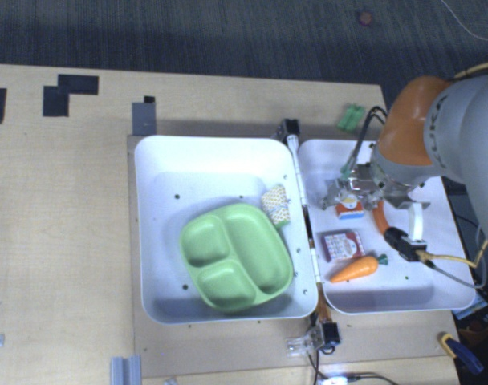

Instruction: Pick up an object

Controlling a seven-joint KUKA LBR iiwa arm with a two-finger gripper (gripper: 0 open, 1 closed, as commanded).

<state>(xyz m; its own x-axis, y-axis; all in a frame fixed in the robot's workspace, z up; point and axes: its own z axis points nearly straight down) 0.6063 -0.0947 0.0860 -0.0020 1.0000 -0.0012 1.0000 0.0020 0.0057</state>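
Note:
My gripper (351, 192) hangs low in the right bin (449, 291), at its upper left part. Directly beneath it lies a small orange, white and blue box (350, 209), partly covered by the gripper. A dark red packet (341, 245) lies just in front of that. A toy carrot (356, 269) rests near the bin's front left. A slim orange piece (379, 216) shows to the right of the gripper, partly hidden by the wrist.
The left bin (160, 215) holds a green divided plate (236, 255) and a small dotted white and yellow object (276, 204) against its right wall. A green block (350, 119) lies on the bench behind the right bin.

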